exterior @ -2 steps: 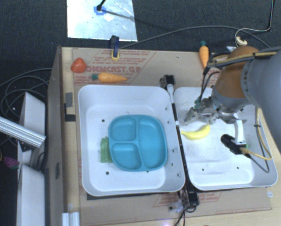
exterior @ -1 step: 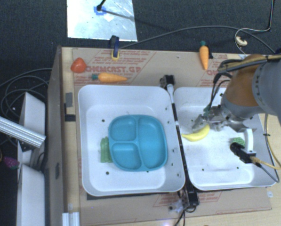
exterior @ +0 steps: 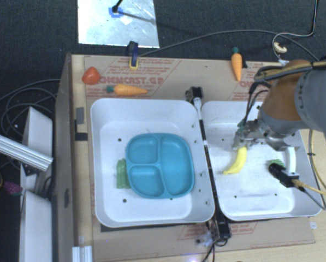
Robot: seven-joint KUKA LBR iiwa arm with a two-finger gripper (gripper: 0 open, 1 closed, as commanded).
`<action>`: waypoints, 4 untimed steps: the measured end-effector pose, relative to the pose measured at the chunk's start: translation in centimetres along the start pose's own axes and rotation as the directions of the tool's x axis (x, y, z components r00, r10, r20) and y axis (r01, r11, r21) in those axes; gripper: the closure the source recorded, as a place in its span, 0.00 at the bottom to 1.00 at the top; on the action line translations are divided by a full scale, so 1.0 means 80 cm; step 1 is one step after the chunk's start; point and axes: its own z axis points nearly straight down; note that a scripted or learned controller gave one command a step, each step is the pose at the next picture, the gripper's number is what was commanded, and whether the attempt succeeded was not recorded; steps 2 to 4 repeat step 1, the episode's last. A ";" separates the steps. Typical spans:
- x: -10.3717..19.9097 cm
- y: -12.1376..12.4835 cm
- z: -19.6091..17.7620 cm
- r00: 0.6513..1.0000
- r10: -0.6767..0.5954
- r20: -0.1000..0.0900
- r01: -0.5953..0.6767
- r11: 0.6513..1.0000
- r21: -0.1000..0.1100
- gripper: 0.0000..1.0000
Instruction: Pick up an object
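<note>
We see the gripper low in the right bin, touching the top end of the banana, which lies near that bin's left wall. Its state we cannot tell (the wrist hides it). We should centre on the banana before lifting, since 1 curved end slips easily.

Before me, a blue divided plate sits in the left bin, a green piece beside it. Two carrots and a tomato lie on the desk.
</note>
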 end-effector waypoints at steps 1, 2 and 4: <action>0.074 -0.060 -0.113 1.000 -0.001 -0.001 0.001 1.000 -0.001 1.00; 0.074 -0.060 -0.113 1.000 -0.001 -0.001 0.001 1.000 -0.001 1.00; 0.074 -0.060 -0.113 1.000 -0.001 -0.001 0.001 1.000 -0.001 1.00</action>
